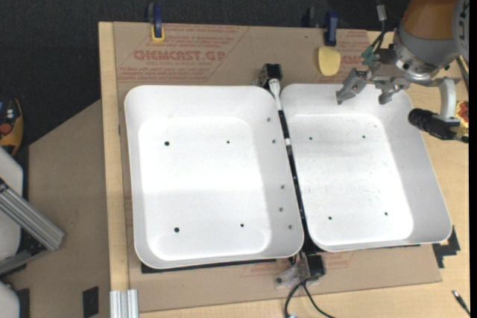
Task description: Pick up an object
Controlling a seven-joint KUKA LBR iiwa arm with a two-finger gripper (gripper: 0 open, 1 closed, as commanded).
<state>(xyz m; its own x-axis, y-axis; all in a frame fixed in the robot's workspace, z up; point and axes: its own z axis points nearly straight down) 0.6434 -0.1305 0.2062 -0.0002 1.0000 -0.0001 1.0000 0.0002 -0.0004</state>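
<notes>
A board of brown cardboard-faced sheet [186, 48] printed with red lettering covers the bench, over dark carpet.

The only loose object noted is a small pale yellow piece [329, 60]. It lies on the board just beyond the far rim of the right bin [417, 182], near that bin's far left corner and outside it.

The gripper [369, 91] hangs over the right bin's far edge, just right of the yellow piece. Its two fingers are spread apart with nothing between them.

The left bin [141, 182] sits touching the right bin's left side. Two blue clamps [331, 27] grip the board's far edge, beyond the right bin.
</notes>
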